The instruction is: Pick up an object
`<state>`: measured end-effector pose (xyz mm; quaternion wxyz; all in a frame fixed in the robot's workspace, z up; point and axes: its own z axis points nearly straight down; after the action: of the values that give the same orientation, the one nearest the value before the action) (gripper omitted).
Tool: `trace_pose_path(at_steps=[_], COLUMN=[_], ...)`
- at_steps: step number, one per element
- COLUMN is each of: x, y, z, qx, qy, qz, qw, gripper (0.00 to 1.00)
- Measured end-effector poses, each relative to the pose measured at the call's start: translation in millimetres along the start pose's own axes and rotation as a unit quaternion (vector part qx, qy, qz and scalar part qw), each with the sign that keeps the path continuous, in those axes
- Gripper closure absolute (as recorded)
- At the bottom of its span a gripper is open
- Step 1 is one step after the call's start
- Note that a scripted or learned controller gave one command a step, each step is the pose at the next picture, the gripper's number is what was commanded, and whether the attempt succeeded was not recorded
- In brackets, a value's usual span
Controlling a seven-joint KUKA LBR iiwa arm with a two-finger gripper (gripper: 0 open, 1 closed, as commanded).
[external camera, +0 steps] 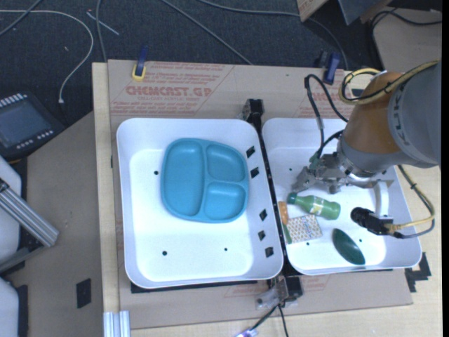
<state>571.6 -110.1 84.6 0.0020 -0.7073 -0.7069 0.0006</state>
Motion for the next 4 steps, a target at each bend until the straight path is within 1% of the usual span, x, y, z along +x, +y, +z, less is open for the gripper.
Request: trace_pose_path(at_steps=[1,2,3,4], x=[0,7,7,7], y=[1,-6,-7,-6], z=[-11,-64,-129,-138], qx=[-0.001,-0.004,-0.006,-0.003], qy=[0.0,-0.001,-0.001,-0.001], qz=[0.0,-0.001,-0.001,-0.001], qw=[1.0,1.0,1.0,1.0], gripper=[1.0,1.0,1.0,1.0])
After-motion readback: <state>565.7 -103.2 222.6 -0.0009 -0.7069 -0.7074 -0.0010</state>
